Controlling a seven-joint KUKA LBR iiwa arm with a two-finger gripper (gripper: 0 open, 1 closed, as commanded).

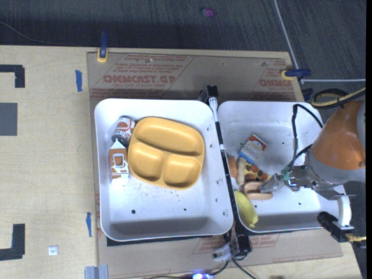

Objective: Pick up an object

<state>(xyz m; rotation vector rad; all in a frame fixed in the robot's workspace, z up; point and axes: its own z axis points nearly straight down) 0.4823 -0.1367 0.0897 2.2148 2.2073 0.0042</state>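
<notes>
Dark carpet fills the top of the frame above a wooden bench (46,173) with two white bins. At lower right, the gripper (273,183) reaches into the right bin (273,118), its fingers slightly parted around the end of a hot dog (256,192). A banana (246,209) lies just below. The left bin (157,217) holds a yellow tray (165,151).

Dark grey carpet (145,10) behind pale wood bench (40,156) w/ black tape marks (14,75).

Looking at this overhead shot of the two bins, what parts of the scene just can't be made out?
- Gripper, camera view: fingers too small to judge.
- Can in the left bin: partly hidden under the yellow tray.
- Items beside the banana: overlapping, blurred, hard to identify.
</notes>
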